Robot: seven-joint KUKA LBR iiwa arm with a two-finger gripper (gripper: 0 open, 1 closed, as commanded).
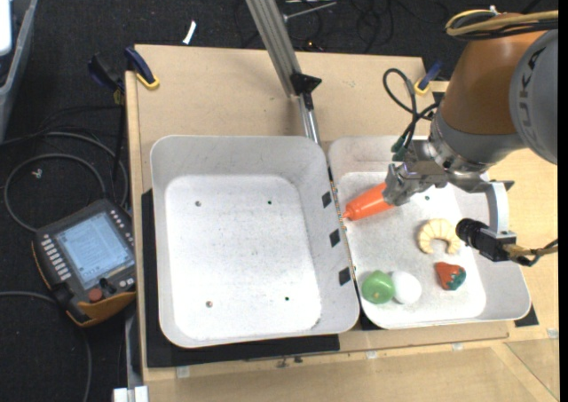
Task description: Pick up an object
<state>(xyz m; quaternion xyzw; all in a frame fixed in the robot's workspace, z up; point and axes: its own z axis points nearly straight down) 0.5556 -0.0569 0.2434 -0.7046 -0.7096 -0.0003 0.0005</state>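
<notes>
Closest to the camera, along the near edge of the right bin point(510, 303), lie three small things in a loose row: a green round toy point(377, 287), a white ball point(407, 288) touching its right side, and, a little apart to the right, a red strawberry-like piece point(450, 276) with a dark green tip. Just behind them, nearer the middle of that bin, sits a pale, curled croissant-shaped toy point(436, 235). Further back and to the left, close to the wall shared with the neighbouring bin, an orange carrot point(366, 204) lies tilted, its blunt end toward the left bin and its narrow end running up to the right — straight into the gripper point(397, 187). The gripper's dark fingers are closed on that narrow end, so the carrot is pinched between them; whether the carrot rests on the bin floor or hangs slightly above it I cannot tell. Above the gripper, the arm's grey wrist and broad orange band point(484, 81) come in from the right, with black cables looping beside them. A black fitting on a white bracket point(484, 239) hangs off the wrist, over the bin's right part near the croissant. To the left, the left bin point(177, 161) sits edge to edge with the right one on the tan bench point(222, 81) — a handheld control pendant point(87, 254) lies on the dark floor beyond.
</notes>
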